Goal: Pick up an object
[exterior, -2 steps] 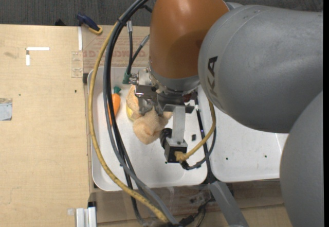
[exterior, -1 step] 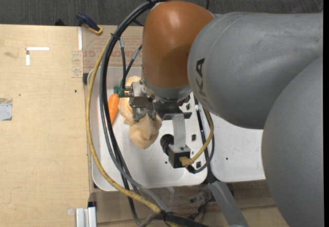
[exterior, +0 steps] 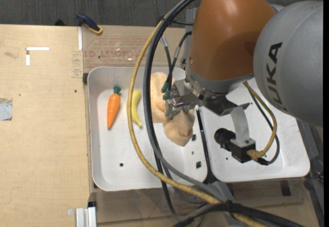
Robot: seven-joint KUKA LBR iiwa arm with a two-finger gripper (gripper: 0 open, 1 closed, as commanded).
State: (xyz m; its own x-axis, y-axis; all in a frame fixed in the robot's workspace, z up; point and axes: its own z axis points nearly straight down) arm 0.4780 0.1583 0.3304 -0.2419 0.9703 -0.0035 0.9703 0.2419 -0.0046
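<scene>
In the left bin (exterior: 97,133), near its right wall, sits a tan lumpy item (exterior: 179,127), possibly a toy bread or chicken piece; can't tell which. A second pale tan piece (exterior: 157,94) lies just behind it, touching or overlapping; the boundary between them is unclear. The tool (exterior: 177,103) is down right over them, but the wrist and cables hide the tips, so whether it's apart, together or clamped on something I cannot tell.

Handling guess: the tan item looks light, rounded, maybe soft foam or hollow plastic. It should tolerate a squeeze but could roll off its curved flanks. Best grip is across the narrower waist, not the bulging end.

Farther left: one yellow banana (exterior: 135,109), then one orange carrot (exterior: 113,109) with a green top. Both are slim, light, probably rigid plastic; pinch them mid-length across the short axis.

Count: two bins, two tan pieces (probably), one banana, one carrot. The right bin (exterior: 288,164) sits under the arm.
</scene>
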